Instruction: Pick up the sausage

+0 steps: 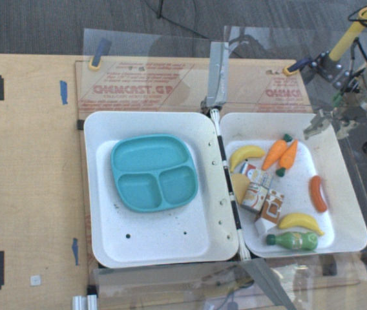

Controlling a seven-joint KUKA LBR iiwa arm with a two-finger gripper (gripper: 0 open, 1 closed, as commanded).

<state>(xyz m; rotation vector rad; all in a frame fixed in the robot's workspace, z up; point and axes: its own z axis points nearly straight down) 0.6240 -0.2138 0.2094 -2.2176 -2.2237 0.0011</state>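
Observation:
The sausage (318, 194) is a short orange-red piece lying lengthwise near the right wall of the right bin (347, 173). My gripper (330, 127) hangs above the bin's far right corner, well behind the sausage. Its two grey fingers are spread apart and open, and nothing is between them. The arm comes in from the upper right.
The right bin also holds two carrots (280, 154), two bananas (247, 153) (300, 222), a green bottle (292, 240), small cartons (262, 199) and a tan wedge (238, 186). A teal divided plate (154, 172) lies in the left bin (99, 212).

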